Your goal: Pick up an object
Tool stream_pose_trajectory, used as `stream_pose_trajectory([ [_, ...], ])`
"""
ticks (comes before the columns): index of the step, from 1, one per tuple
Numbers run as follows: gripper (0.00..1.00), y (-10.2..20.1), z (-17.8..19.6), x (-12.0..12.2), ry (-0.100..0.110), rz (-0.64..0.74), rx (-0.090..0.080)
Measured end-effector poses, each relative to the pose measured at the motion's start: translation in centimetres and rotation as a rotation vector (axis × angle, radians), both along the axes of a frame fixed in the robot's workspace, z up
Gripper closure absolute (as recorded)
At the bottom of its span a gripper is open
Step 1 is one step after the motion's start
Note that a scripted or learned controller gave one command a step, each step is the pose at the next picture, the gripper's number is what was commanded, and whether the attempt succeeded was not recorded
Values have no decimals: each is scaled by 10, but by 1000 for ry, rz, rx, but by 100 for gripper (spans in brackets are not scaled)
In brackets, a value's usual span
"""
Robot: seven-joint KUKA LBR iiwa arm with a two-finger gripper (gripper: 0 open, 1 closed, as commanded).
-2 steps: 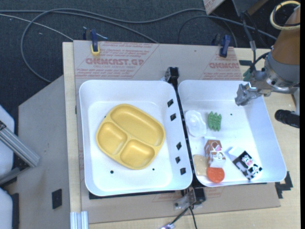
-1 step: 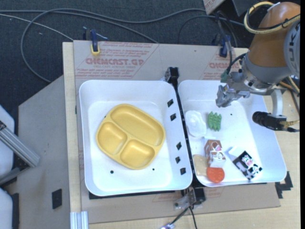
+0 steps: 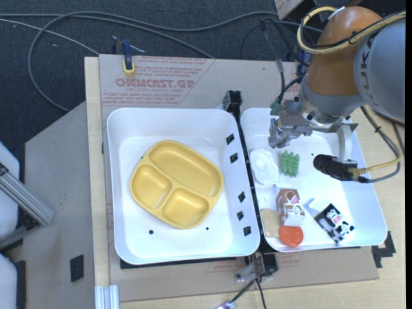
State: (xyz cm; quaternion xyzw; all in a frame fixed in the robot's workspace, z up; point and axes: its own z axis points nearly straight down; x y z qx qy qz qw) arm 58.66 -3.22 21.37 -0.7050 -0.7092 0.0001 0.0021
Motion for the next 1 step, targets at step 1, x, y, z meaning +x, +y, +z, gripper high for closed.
stream_pose_trajectory([
  [1,100,53,-8,-7,0,0,0],
])
